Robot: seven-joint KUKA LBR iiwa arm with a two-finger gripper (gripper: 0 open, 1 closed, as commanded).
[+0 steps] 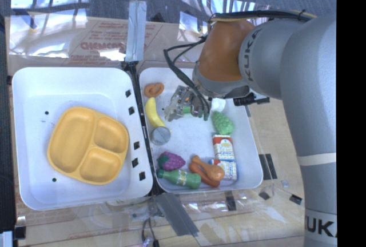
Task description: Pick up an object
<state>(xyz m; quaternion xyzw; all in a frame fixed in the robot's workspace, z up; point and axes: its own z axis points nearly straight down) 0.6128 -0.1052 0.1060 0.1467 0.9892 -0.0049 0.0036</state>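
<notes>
Candidate objects all lie in the right bin (247,143): banana (153,113), can (160,135), grapes (171,160), green bottle (180,179), carton (225,151); crowded, so reachable from above. Gripper (186,104) hangs low over the bin's upper middle, beside the banana. Fingers: spread not readable, nothing seen between them. Yellow tray (87,144) in left bin (34,86)

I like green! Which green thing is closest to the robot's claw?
The bumpy green vegetable, just right of the gripper. The green bottle lies far off at the bin's near edge.
</notes>
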